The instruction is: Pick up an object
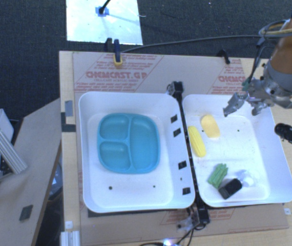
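- My jaws hang over the far edge of the right bin, at the upper right of the camera view; whether they are spread or closed I cannot tell at this angle, and I see nothing held in them
- No object is picked yet; the task looks to be at its start, with the approach to a target ahead
- Nearest to my jaws is the yellow oval piece; it lies just beside them, toward the bin divider and a little nearer the front; its long axis runs roughly front to back with a slight slant
- Further on in the same direction, close to the divider, lies the yellow corn cob; it too is long front to back, near the oval piece but apart from it
- Well toward the front of the bin from my jaws sit a green ridged piece, a black block that seems to touch it, and a small white thing just beside the block
- The blue divided plate lies in the left bin, far across the divider from my jaws
- My judgement: the oval piece is the short reach; I would close across its narrow width, at right angles to its long axis; being rounded, it might slip
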{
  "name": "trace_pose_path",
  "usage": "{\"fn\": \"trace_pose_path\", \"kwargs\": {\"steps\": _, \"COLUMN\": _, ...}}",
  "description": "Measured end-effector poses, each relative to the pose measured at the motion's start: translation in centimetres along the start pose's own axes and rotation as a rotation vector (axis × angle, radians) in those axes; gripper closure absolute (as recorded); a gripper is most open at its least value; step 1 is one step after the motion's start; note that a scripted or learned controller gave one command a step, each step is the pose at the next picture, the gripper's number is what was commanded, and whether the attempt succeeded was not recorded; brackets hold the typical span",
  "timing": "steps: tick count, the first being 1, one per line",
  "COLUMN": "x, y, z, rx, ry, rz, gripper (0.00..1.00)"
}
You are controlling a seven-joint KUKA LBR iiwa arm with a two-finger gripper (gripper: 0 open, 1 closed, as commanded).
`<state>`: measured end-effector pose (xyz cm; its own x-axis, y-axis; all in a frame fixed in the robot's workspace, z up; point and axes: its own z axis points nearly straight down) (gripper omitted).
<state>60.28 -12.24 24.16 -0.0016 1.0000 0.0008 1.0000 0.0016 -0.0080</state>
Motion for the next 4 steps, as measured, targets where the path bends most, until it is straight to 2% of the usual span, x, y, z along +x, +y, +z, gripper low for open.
{"fn": "trace_pose_path", "kwargs": {"steps": 1, "x": 0.0, "y": 0.2, "z": -0.5, "rx": -0.009, "ry": -0.001, "rz": -0.002, "gripper": 0.0}}
{"fn": "trace_pose_path", "kwargs": {"steps": 2, "x": -1.0, "y": 0.1, "z": 4.9, "rx": -0.005, "ry": -0.001, "rz": 0.001, "gripper": 0.0}}
{"fn": "trace_pose_path", "kwargs": {"steps": 4, "x": -0.4, "y": 0.0, "z": 16.0, "rx": -0.006, "ry": 0.0, "rz": 0.001, "gripper": 0.0}}
